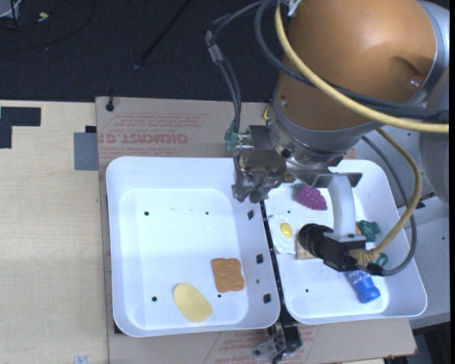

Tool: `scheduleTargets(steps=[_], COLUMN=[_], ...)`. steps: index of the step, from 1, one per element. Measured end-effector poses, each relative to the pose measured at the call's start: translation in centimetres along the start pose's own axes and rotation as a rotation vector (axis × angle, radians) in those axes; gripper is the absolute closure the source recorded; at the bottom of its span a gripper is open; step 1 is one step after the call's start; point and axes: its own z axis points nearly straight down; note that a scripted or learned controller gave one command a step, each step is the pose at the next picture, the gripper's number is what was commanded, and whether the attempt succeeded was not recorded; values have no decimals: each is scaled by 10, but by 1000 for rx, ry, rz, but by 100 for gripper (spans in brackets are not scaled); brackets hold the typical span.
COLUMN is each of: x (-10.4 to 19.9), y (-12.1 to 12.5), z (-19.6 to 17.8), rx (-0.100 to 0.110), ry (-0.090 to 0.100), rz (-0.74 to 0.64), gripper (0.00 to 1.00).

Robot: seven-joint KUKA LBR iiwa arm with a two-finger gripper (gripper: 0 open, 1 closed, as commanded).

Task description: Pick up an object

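Hanging over the wall between the two white bins, the end effector [252, 186] sits low at the back of the divider, and from this slant I cannot tell how it is set or whether anything is in it.

Several small toys could serve as the object. In the left bin [129, 203] a tan toast slice [227, 274] lies flat near the front right, with a pale yellow oval piece [192, 302] just beside it toward the front. In the right bin [409, 298] a fried egg [286, 233] rests against the divider, a purple grape bunch [310, 197] sits behind it, and a blue piece [365, 287] lies toward the front right; a small green thing [368, 228] is partly hidden by the black fitting [324, 245] on the arm.

All look like light, stiff plastic play food, probably smooth and a bit slippery. The toast and egg are thin and lie flat, so gripping would likely have to be across their edges, and they may skid on the bin floor. The grape bunch seems the friendliest: bumpy and taller, best taken across its narrow middle. It also lies near the end effector.
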Motion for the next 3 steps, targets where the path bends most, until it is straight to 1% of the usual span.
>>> scheduleTargets(steps=[1, 2, 3], x=[-18, 15, 91], y=[-2, 0, -1], z=[75, -105, -95], rx=[14, -11, 8], ry=[-5, 5, -2], rz=[5, -2, -5], gripper=[100, 100, 100])
